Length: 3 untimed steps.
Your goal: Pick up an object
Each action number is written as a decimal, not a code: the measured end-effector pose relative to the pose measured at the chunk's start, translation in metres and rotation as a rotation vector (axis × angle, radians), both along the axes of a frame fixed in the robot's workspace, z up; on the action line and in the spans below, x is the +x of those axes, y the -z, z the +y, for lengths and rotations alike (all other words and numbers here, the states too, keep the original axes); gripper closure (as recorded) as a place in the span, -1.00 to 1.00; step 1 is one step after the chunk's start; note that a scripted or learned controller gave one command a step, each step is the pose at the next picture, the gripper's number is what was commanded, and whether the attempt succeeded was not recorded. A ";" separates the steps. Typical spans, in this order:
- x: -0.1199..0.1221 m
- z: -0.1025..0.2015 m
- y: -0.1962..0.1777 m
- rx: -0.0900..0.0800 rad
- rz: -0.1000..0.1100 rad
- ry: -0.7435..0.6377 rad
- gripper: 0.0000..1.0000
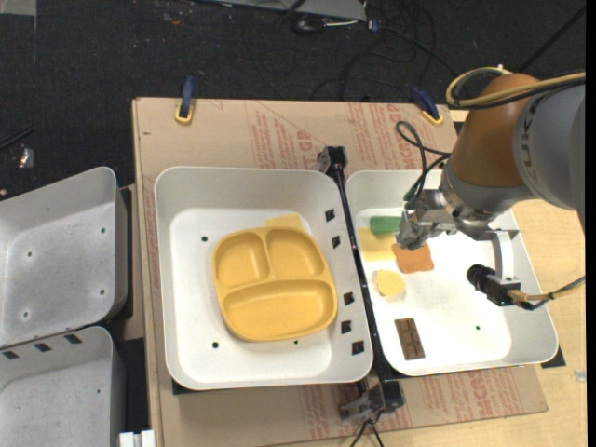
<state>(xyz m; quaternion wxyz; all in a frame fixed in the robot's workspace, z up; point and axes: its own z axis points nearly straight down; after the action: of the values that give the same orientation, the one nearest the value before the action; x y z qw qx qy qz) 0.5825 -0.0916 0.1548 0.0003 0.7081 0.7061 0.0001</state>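
My arm (521, 147) reaches in from the right over the right bin (531, 343), its orange band sitting above the wrist. My tool (414, 236) hangs over the upper left part of that bin, right above an orange block (416, 260). Its tip overlaps the block's upper edge, but from this angle I cannot tell whether the fingers are spread or closed, nor whether they grip the block or only hover at it. Just left of the tool lies a green block (382, 223), close to the bin's left wall, with a pale yellow piece (372, 247) below it. Further down, left of and below the orange block, rests a yellow round piece (390, 285), apart from the others. Near the bin's front edge lies a small brown rectangle (409, 337), well apart from the tool. A black fitting (486, 281) with a cable hangs on the right side of the bin, beside a grey bracket. In the left bin (186, 343) a yellow divided tray (275, 283) lies flat near the middle, with a pale yellow sheet (285, 222) peeking out at its upper edge. Both bins sit on a cardboard-covered table (242, 128), held at the far edge by two clamps (185, 101). White panels (56, 240) lie off to the left on the dark floor.
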 end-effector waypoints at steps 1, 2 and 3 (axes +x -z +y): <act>-0.001 -0.005 -0.044 -0.001 -0.004 -0.001 1.00; 0.001 -0.005 -0.088 -0.001 -0.005 -0.005 1.00; -0.018 0.044 -0.075 0.002 0.003 -0.009 1.00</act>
<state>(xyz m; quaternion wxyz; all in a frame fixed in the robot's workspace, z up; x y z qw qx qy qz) 0.5648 -0.0479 0.2295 -0.0013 0.7048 0.7094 -0.0002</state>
